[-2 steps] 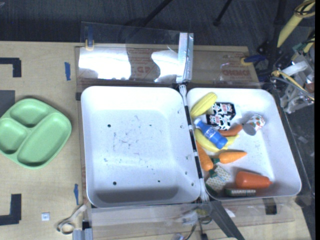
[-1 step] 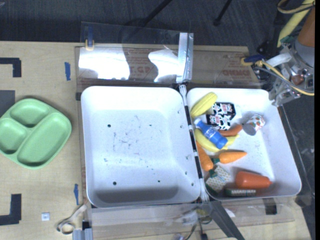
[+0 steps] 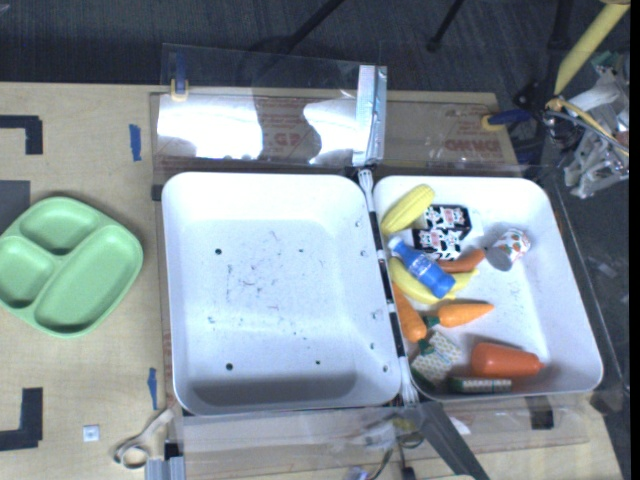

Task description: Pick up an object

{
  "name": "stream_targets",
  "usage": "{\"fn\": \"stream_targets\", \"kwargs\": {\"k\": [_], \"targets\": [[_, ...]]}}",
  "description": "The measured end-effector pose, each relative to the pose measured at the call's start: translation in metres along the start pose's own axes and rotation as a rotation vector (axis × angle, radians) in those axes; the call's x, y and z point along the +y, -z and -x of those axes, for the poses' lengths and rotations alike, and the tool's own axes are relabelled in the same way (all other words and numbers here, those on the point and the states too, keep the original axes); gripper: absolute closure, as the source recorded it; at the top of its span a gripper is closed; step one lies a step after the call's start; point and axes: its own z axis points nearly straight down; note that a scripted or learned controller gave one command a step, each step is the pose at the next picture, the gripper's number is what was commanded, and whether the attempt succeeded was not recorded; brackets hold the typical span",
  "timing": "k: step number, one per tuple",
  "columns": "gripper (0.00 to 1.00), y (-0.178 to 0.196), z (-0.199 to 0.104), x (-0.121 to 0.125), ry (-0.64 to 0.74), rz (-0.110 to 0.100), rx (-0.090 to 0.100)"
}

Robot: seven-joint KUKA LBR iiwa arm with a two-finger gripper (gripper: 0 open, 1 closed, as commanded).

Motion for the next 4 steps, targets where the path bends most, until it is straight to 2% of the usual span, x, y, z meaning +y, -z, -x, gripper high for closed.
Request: {"fn": "stream_targets", "kwargs": {"k": [1, 2, 3, 4], "targets": [[1.00, 0.009, -0.001, -0.003, 0.004, -0.002, -0.004], [1.00, -0.026, 0.000, 0.001, 0.001, -0.001, -0.002], [1.00, -0.026, -0.009, -0.035, 0.001, -0.001, -0.001], [0.00, -0.026, -0.009, -0.035, 0.001, -0.001, -0.001]]}}
